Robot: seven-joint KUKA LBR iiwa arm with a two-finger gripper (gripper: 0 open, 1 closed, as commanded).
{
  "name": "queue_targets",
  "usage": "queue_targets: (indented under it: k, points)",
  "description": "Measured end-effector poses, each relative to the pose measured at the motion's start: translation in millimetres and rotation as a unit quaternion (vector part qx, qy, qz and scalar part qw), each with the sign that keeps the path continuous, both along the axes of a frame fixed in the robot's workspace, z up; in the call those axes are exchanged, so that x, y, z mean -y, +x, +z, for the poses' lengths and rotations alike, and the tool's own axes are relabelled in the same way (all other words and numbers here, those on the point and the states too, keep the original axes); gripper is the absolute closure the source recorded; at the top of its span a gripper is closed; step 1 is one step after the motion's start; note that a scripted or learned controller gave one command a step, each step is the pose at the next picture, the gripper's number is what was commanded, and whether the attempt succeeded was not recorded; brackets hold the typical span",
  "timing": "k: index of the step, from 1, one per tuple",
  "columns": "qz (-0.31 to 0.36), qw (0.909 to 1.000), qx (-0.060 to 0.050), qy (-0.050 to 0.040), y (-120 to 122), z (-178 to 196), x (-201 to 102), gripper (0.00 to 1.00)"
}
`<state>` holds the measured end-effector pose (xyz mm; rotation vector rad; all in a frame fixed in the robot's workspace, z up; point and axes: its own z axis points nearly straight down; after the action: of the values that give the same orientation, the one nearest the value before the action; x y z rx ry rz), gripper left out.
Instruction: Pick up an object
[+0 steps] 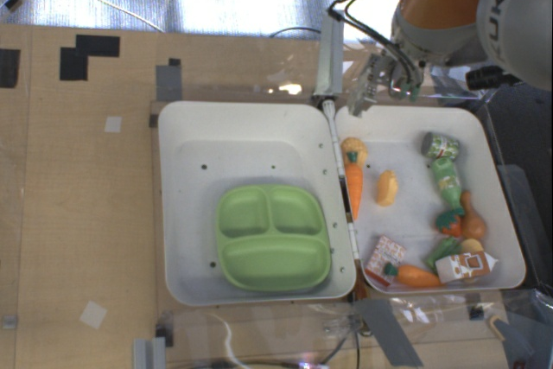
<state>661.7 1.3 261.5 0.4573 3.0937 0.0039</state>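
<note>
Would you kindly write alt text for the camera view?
A grey-and-orange arm's gripper hangs over the far edge of the right bin, which holds toy food including a carrot. The left bin holds a green divided plate.

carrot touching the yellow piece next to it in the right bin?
Apart. The camera view shows bare white bin floor between the carrot and the yellow piece.

bench (pixel 78 212): tan, taped patches | on it: left white bin (pixel 186 151), right white bin (pixel 492 177), side by side
</note>
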Motion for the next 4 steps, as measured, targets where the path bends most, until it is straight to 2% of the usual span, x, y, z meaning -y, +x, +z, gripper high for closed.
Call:
queue_targets:
  k: [1, 2, 3, 4]
  points:
    - [0.042, 0.9991, -0.006, -0.0013, -13.0, -78.9, 73.2, 1.00]
    - [0.045, 0.9990, -0.002, -0.0008, -10.8, -74.5, 69.2, 0.00]
    - [0.074, 0.9973, 0.001, -0.0016, -18.7, -171.2, 92.1, 0.00]
    - [-0.005, 1.0000, 0.000, -0.0005, -84.6, -171.3, 89.2, 0.00]
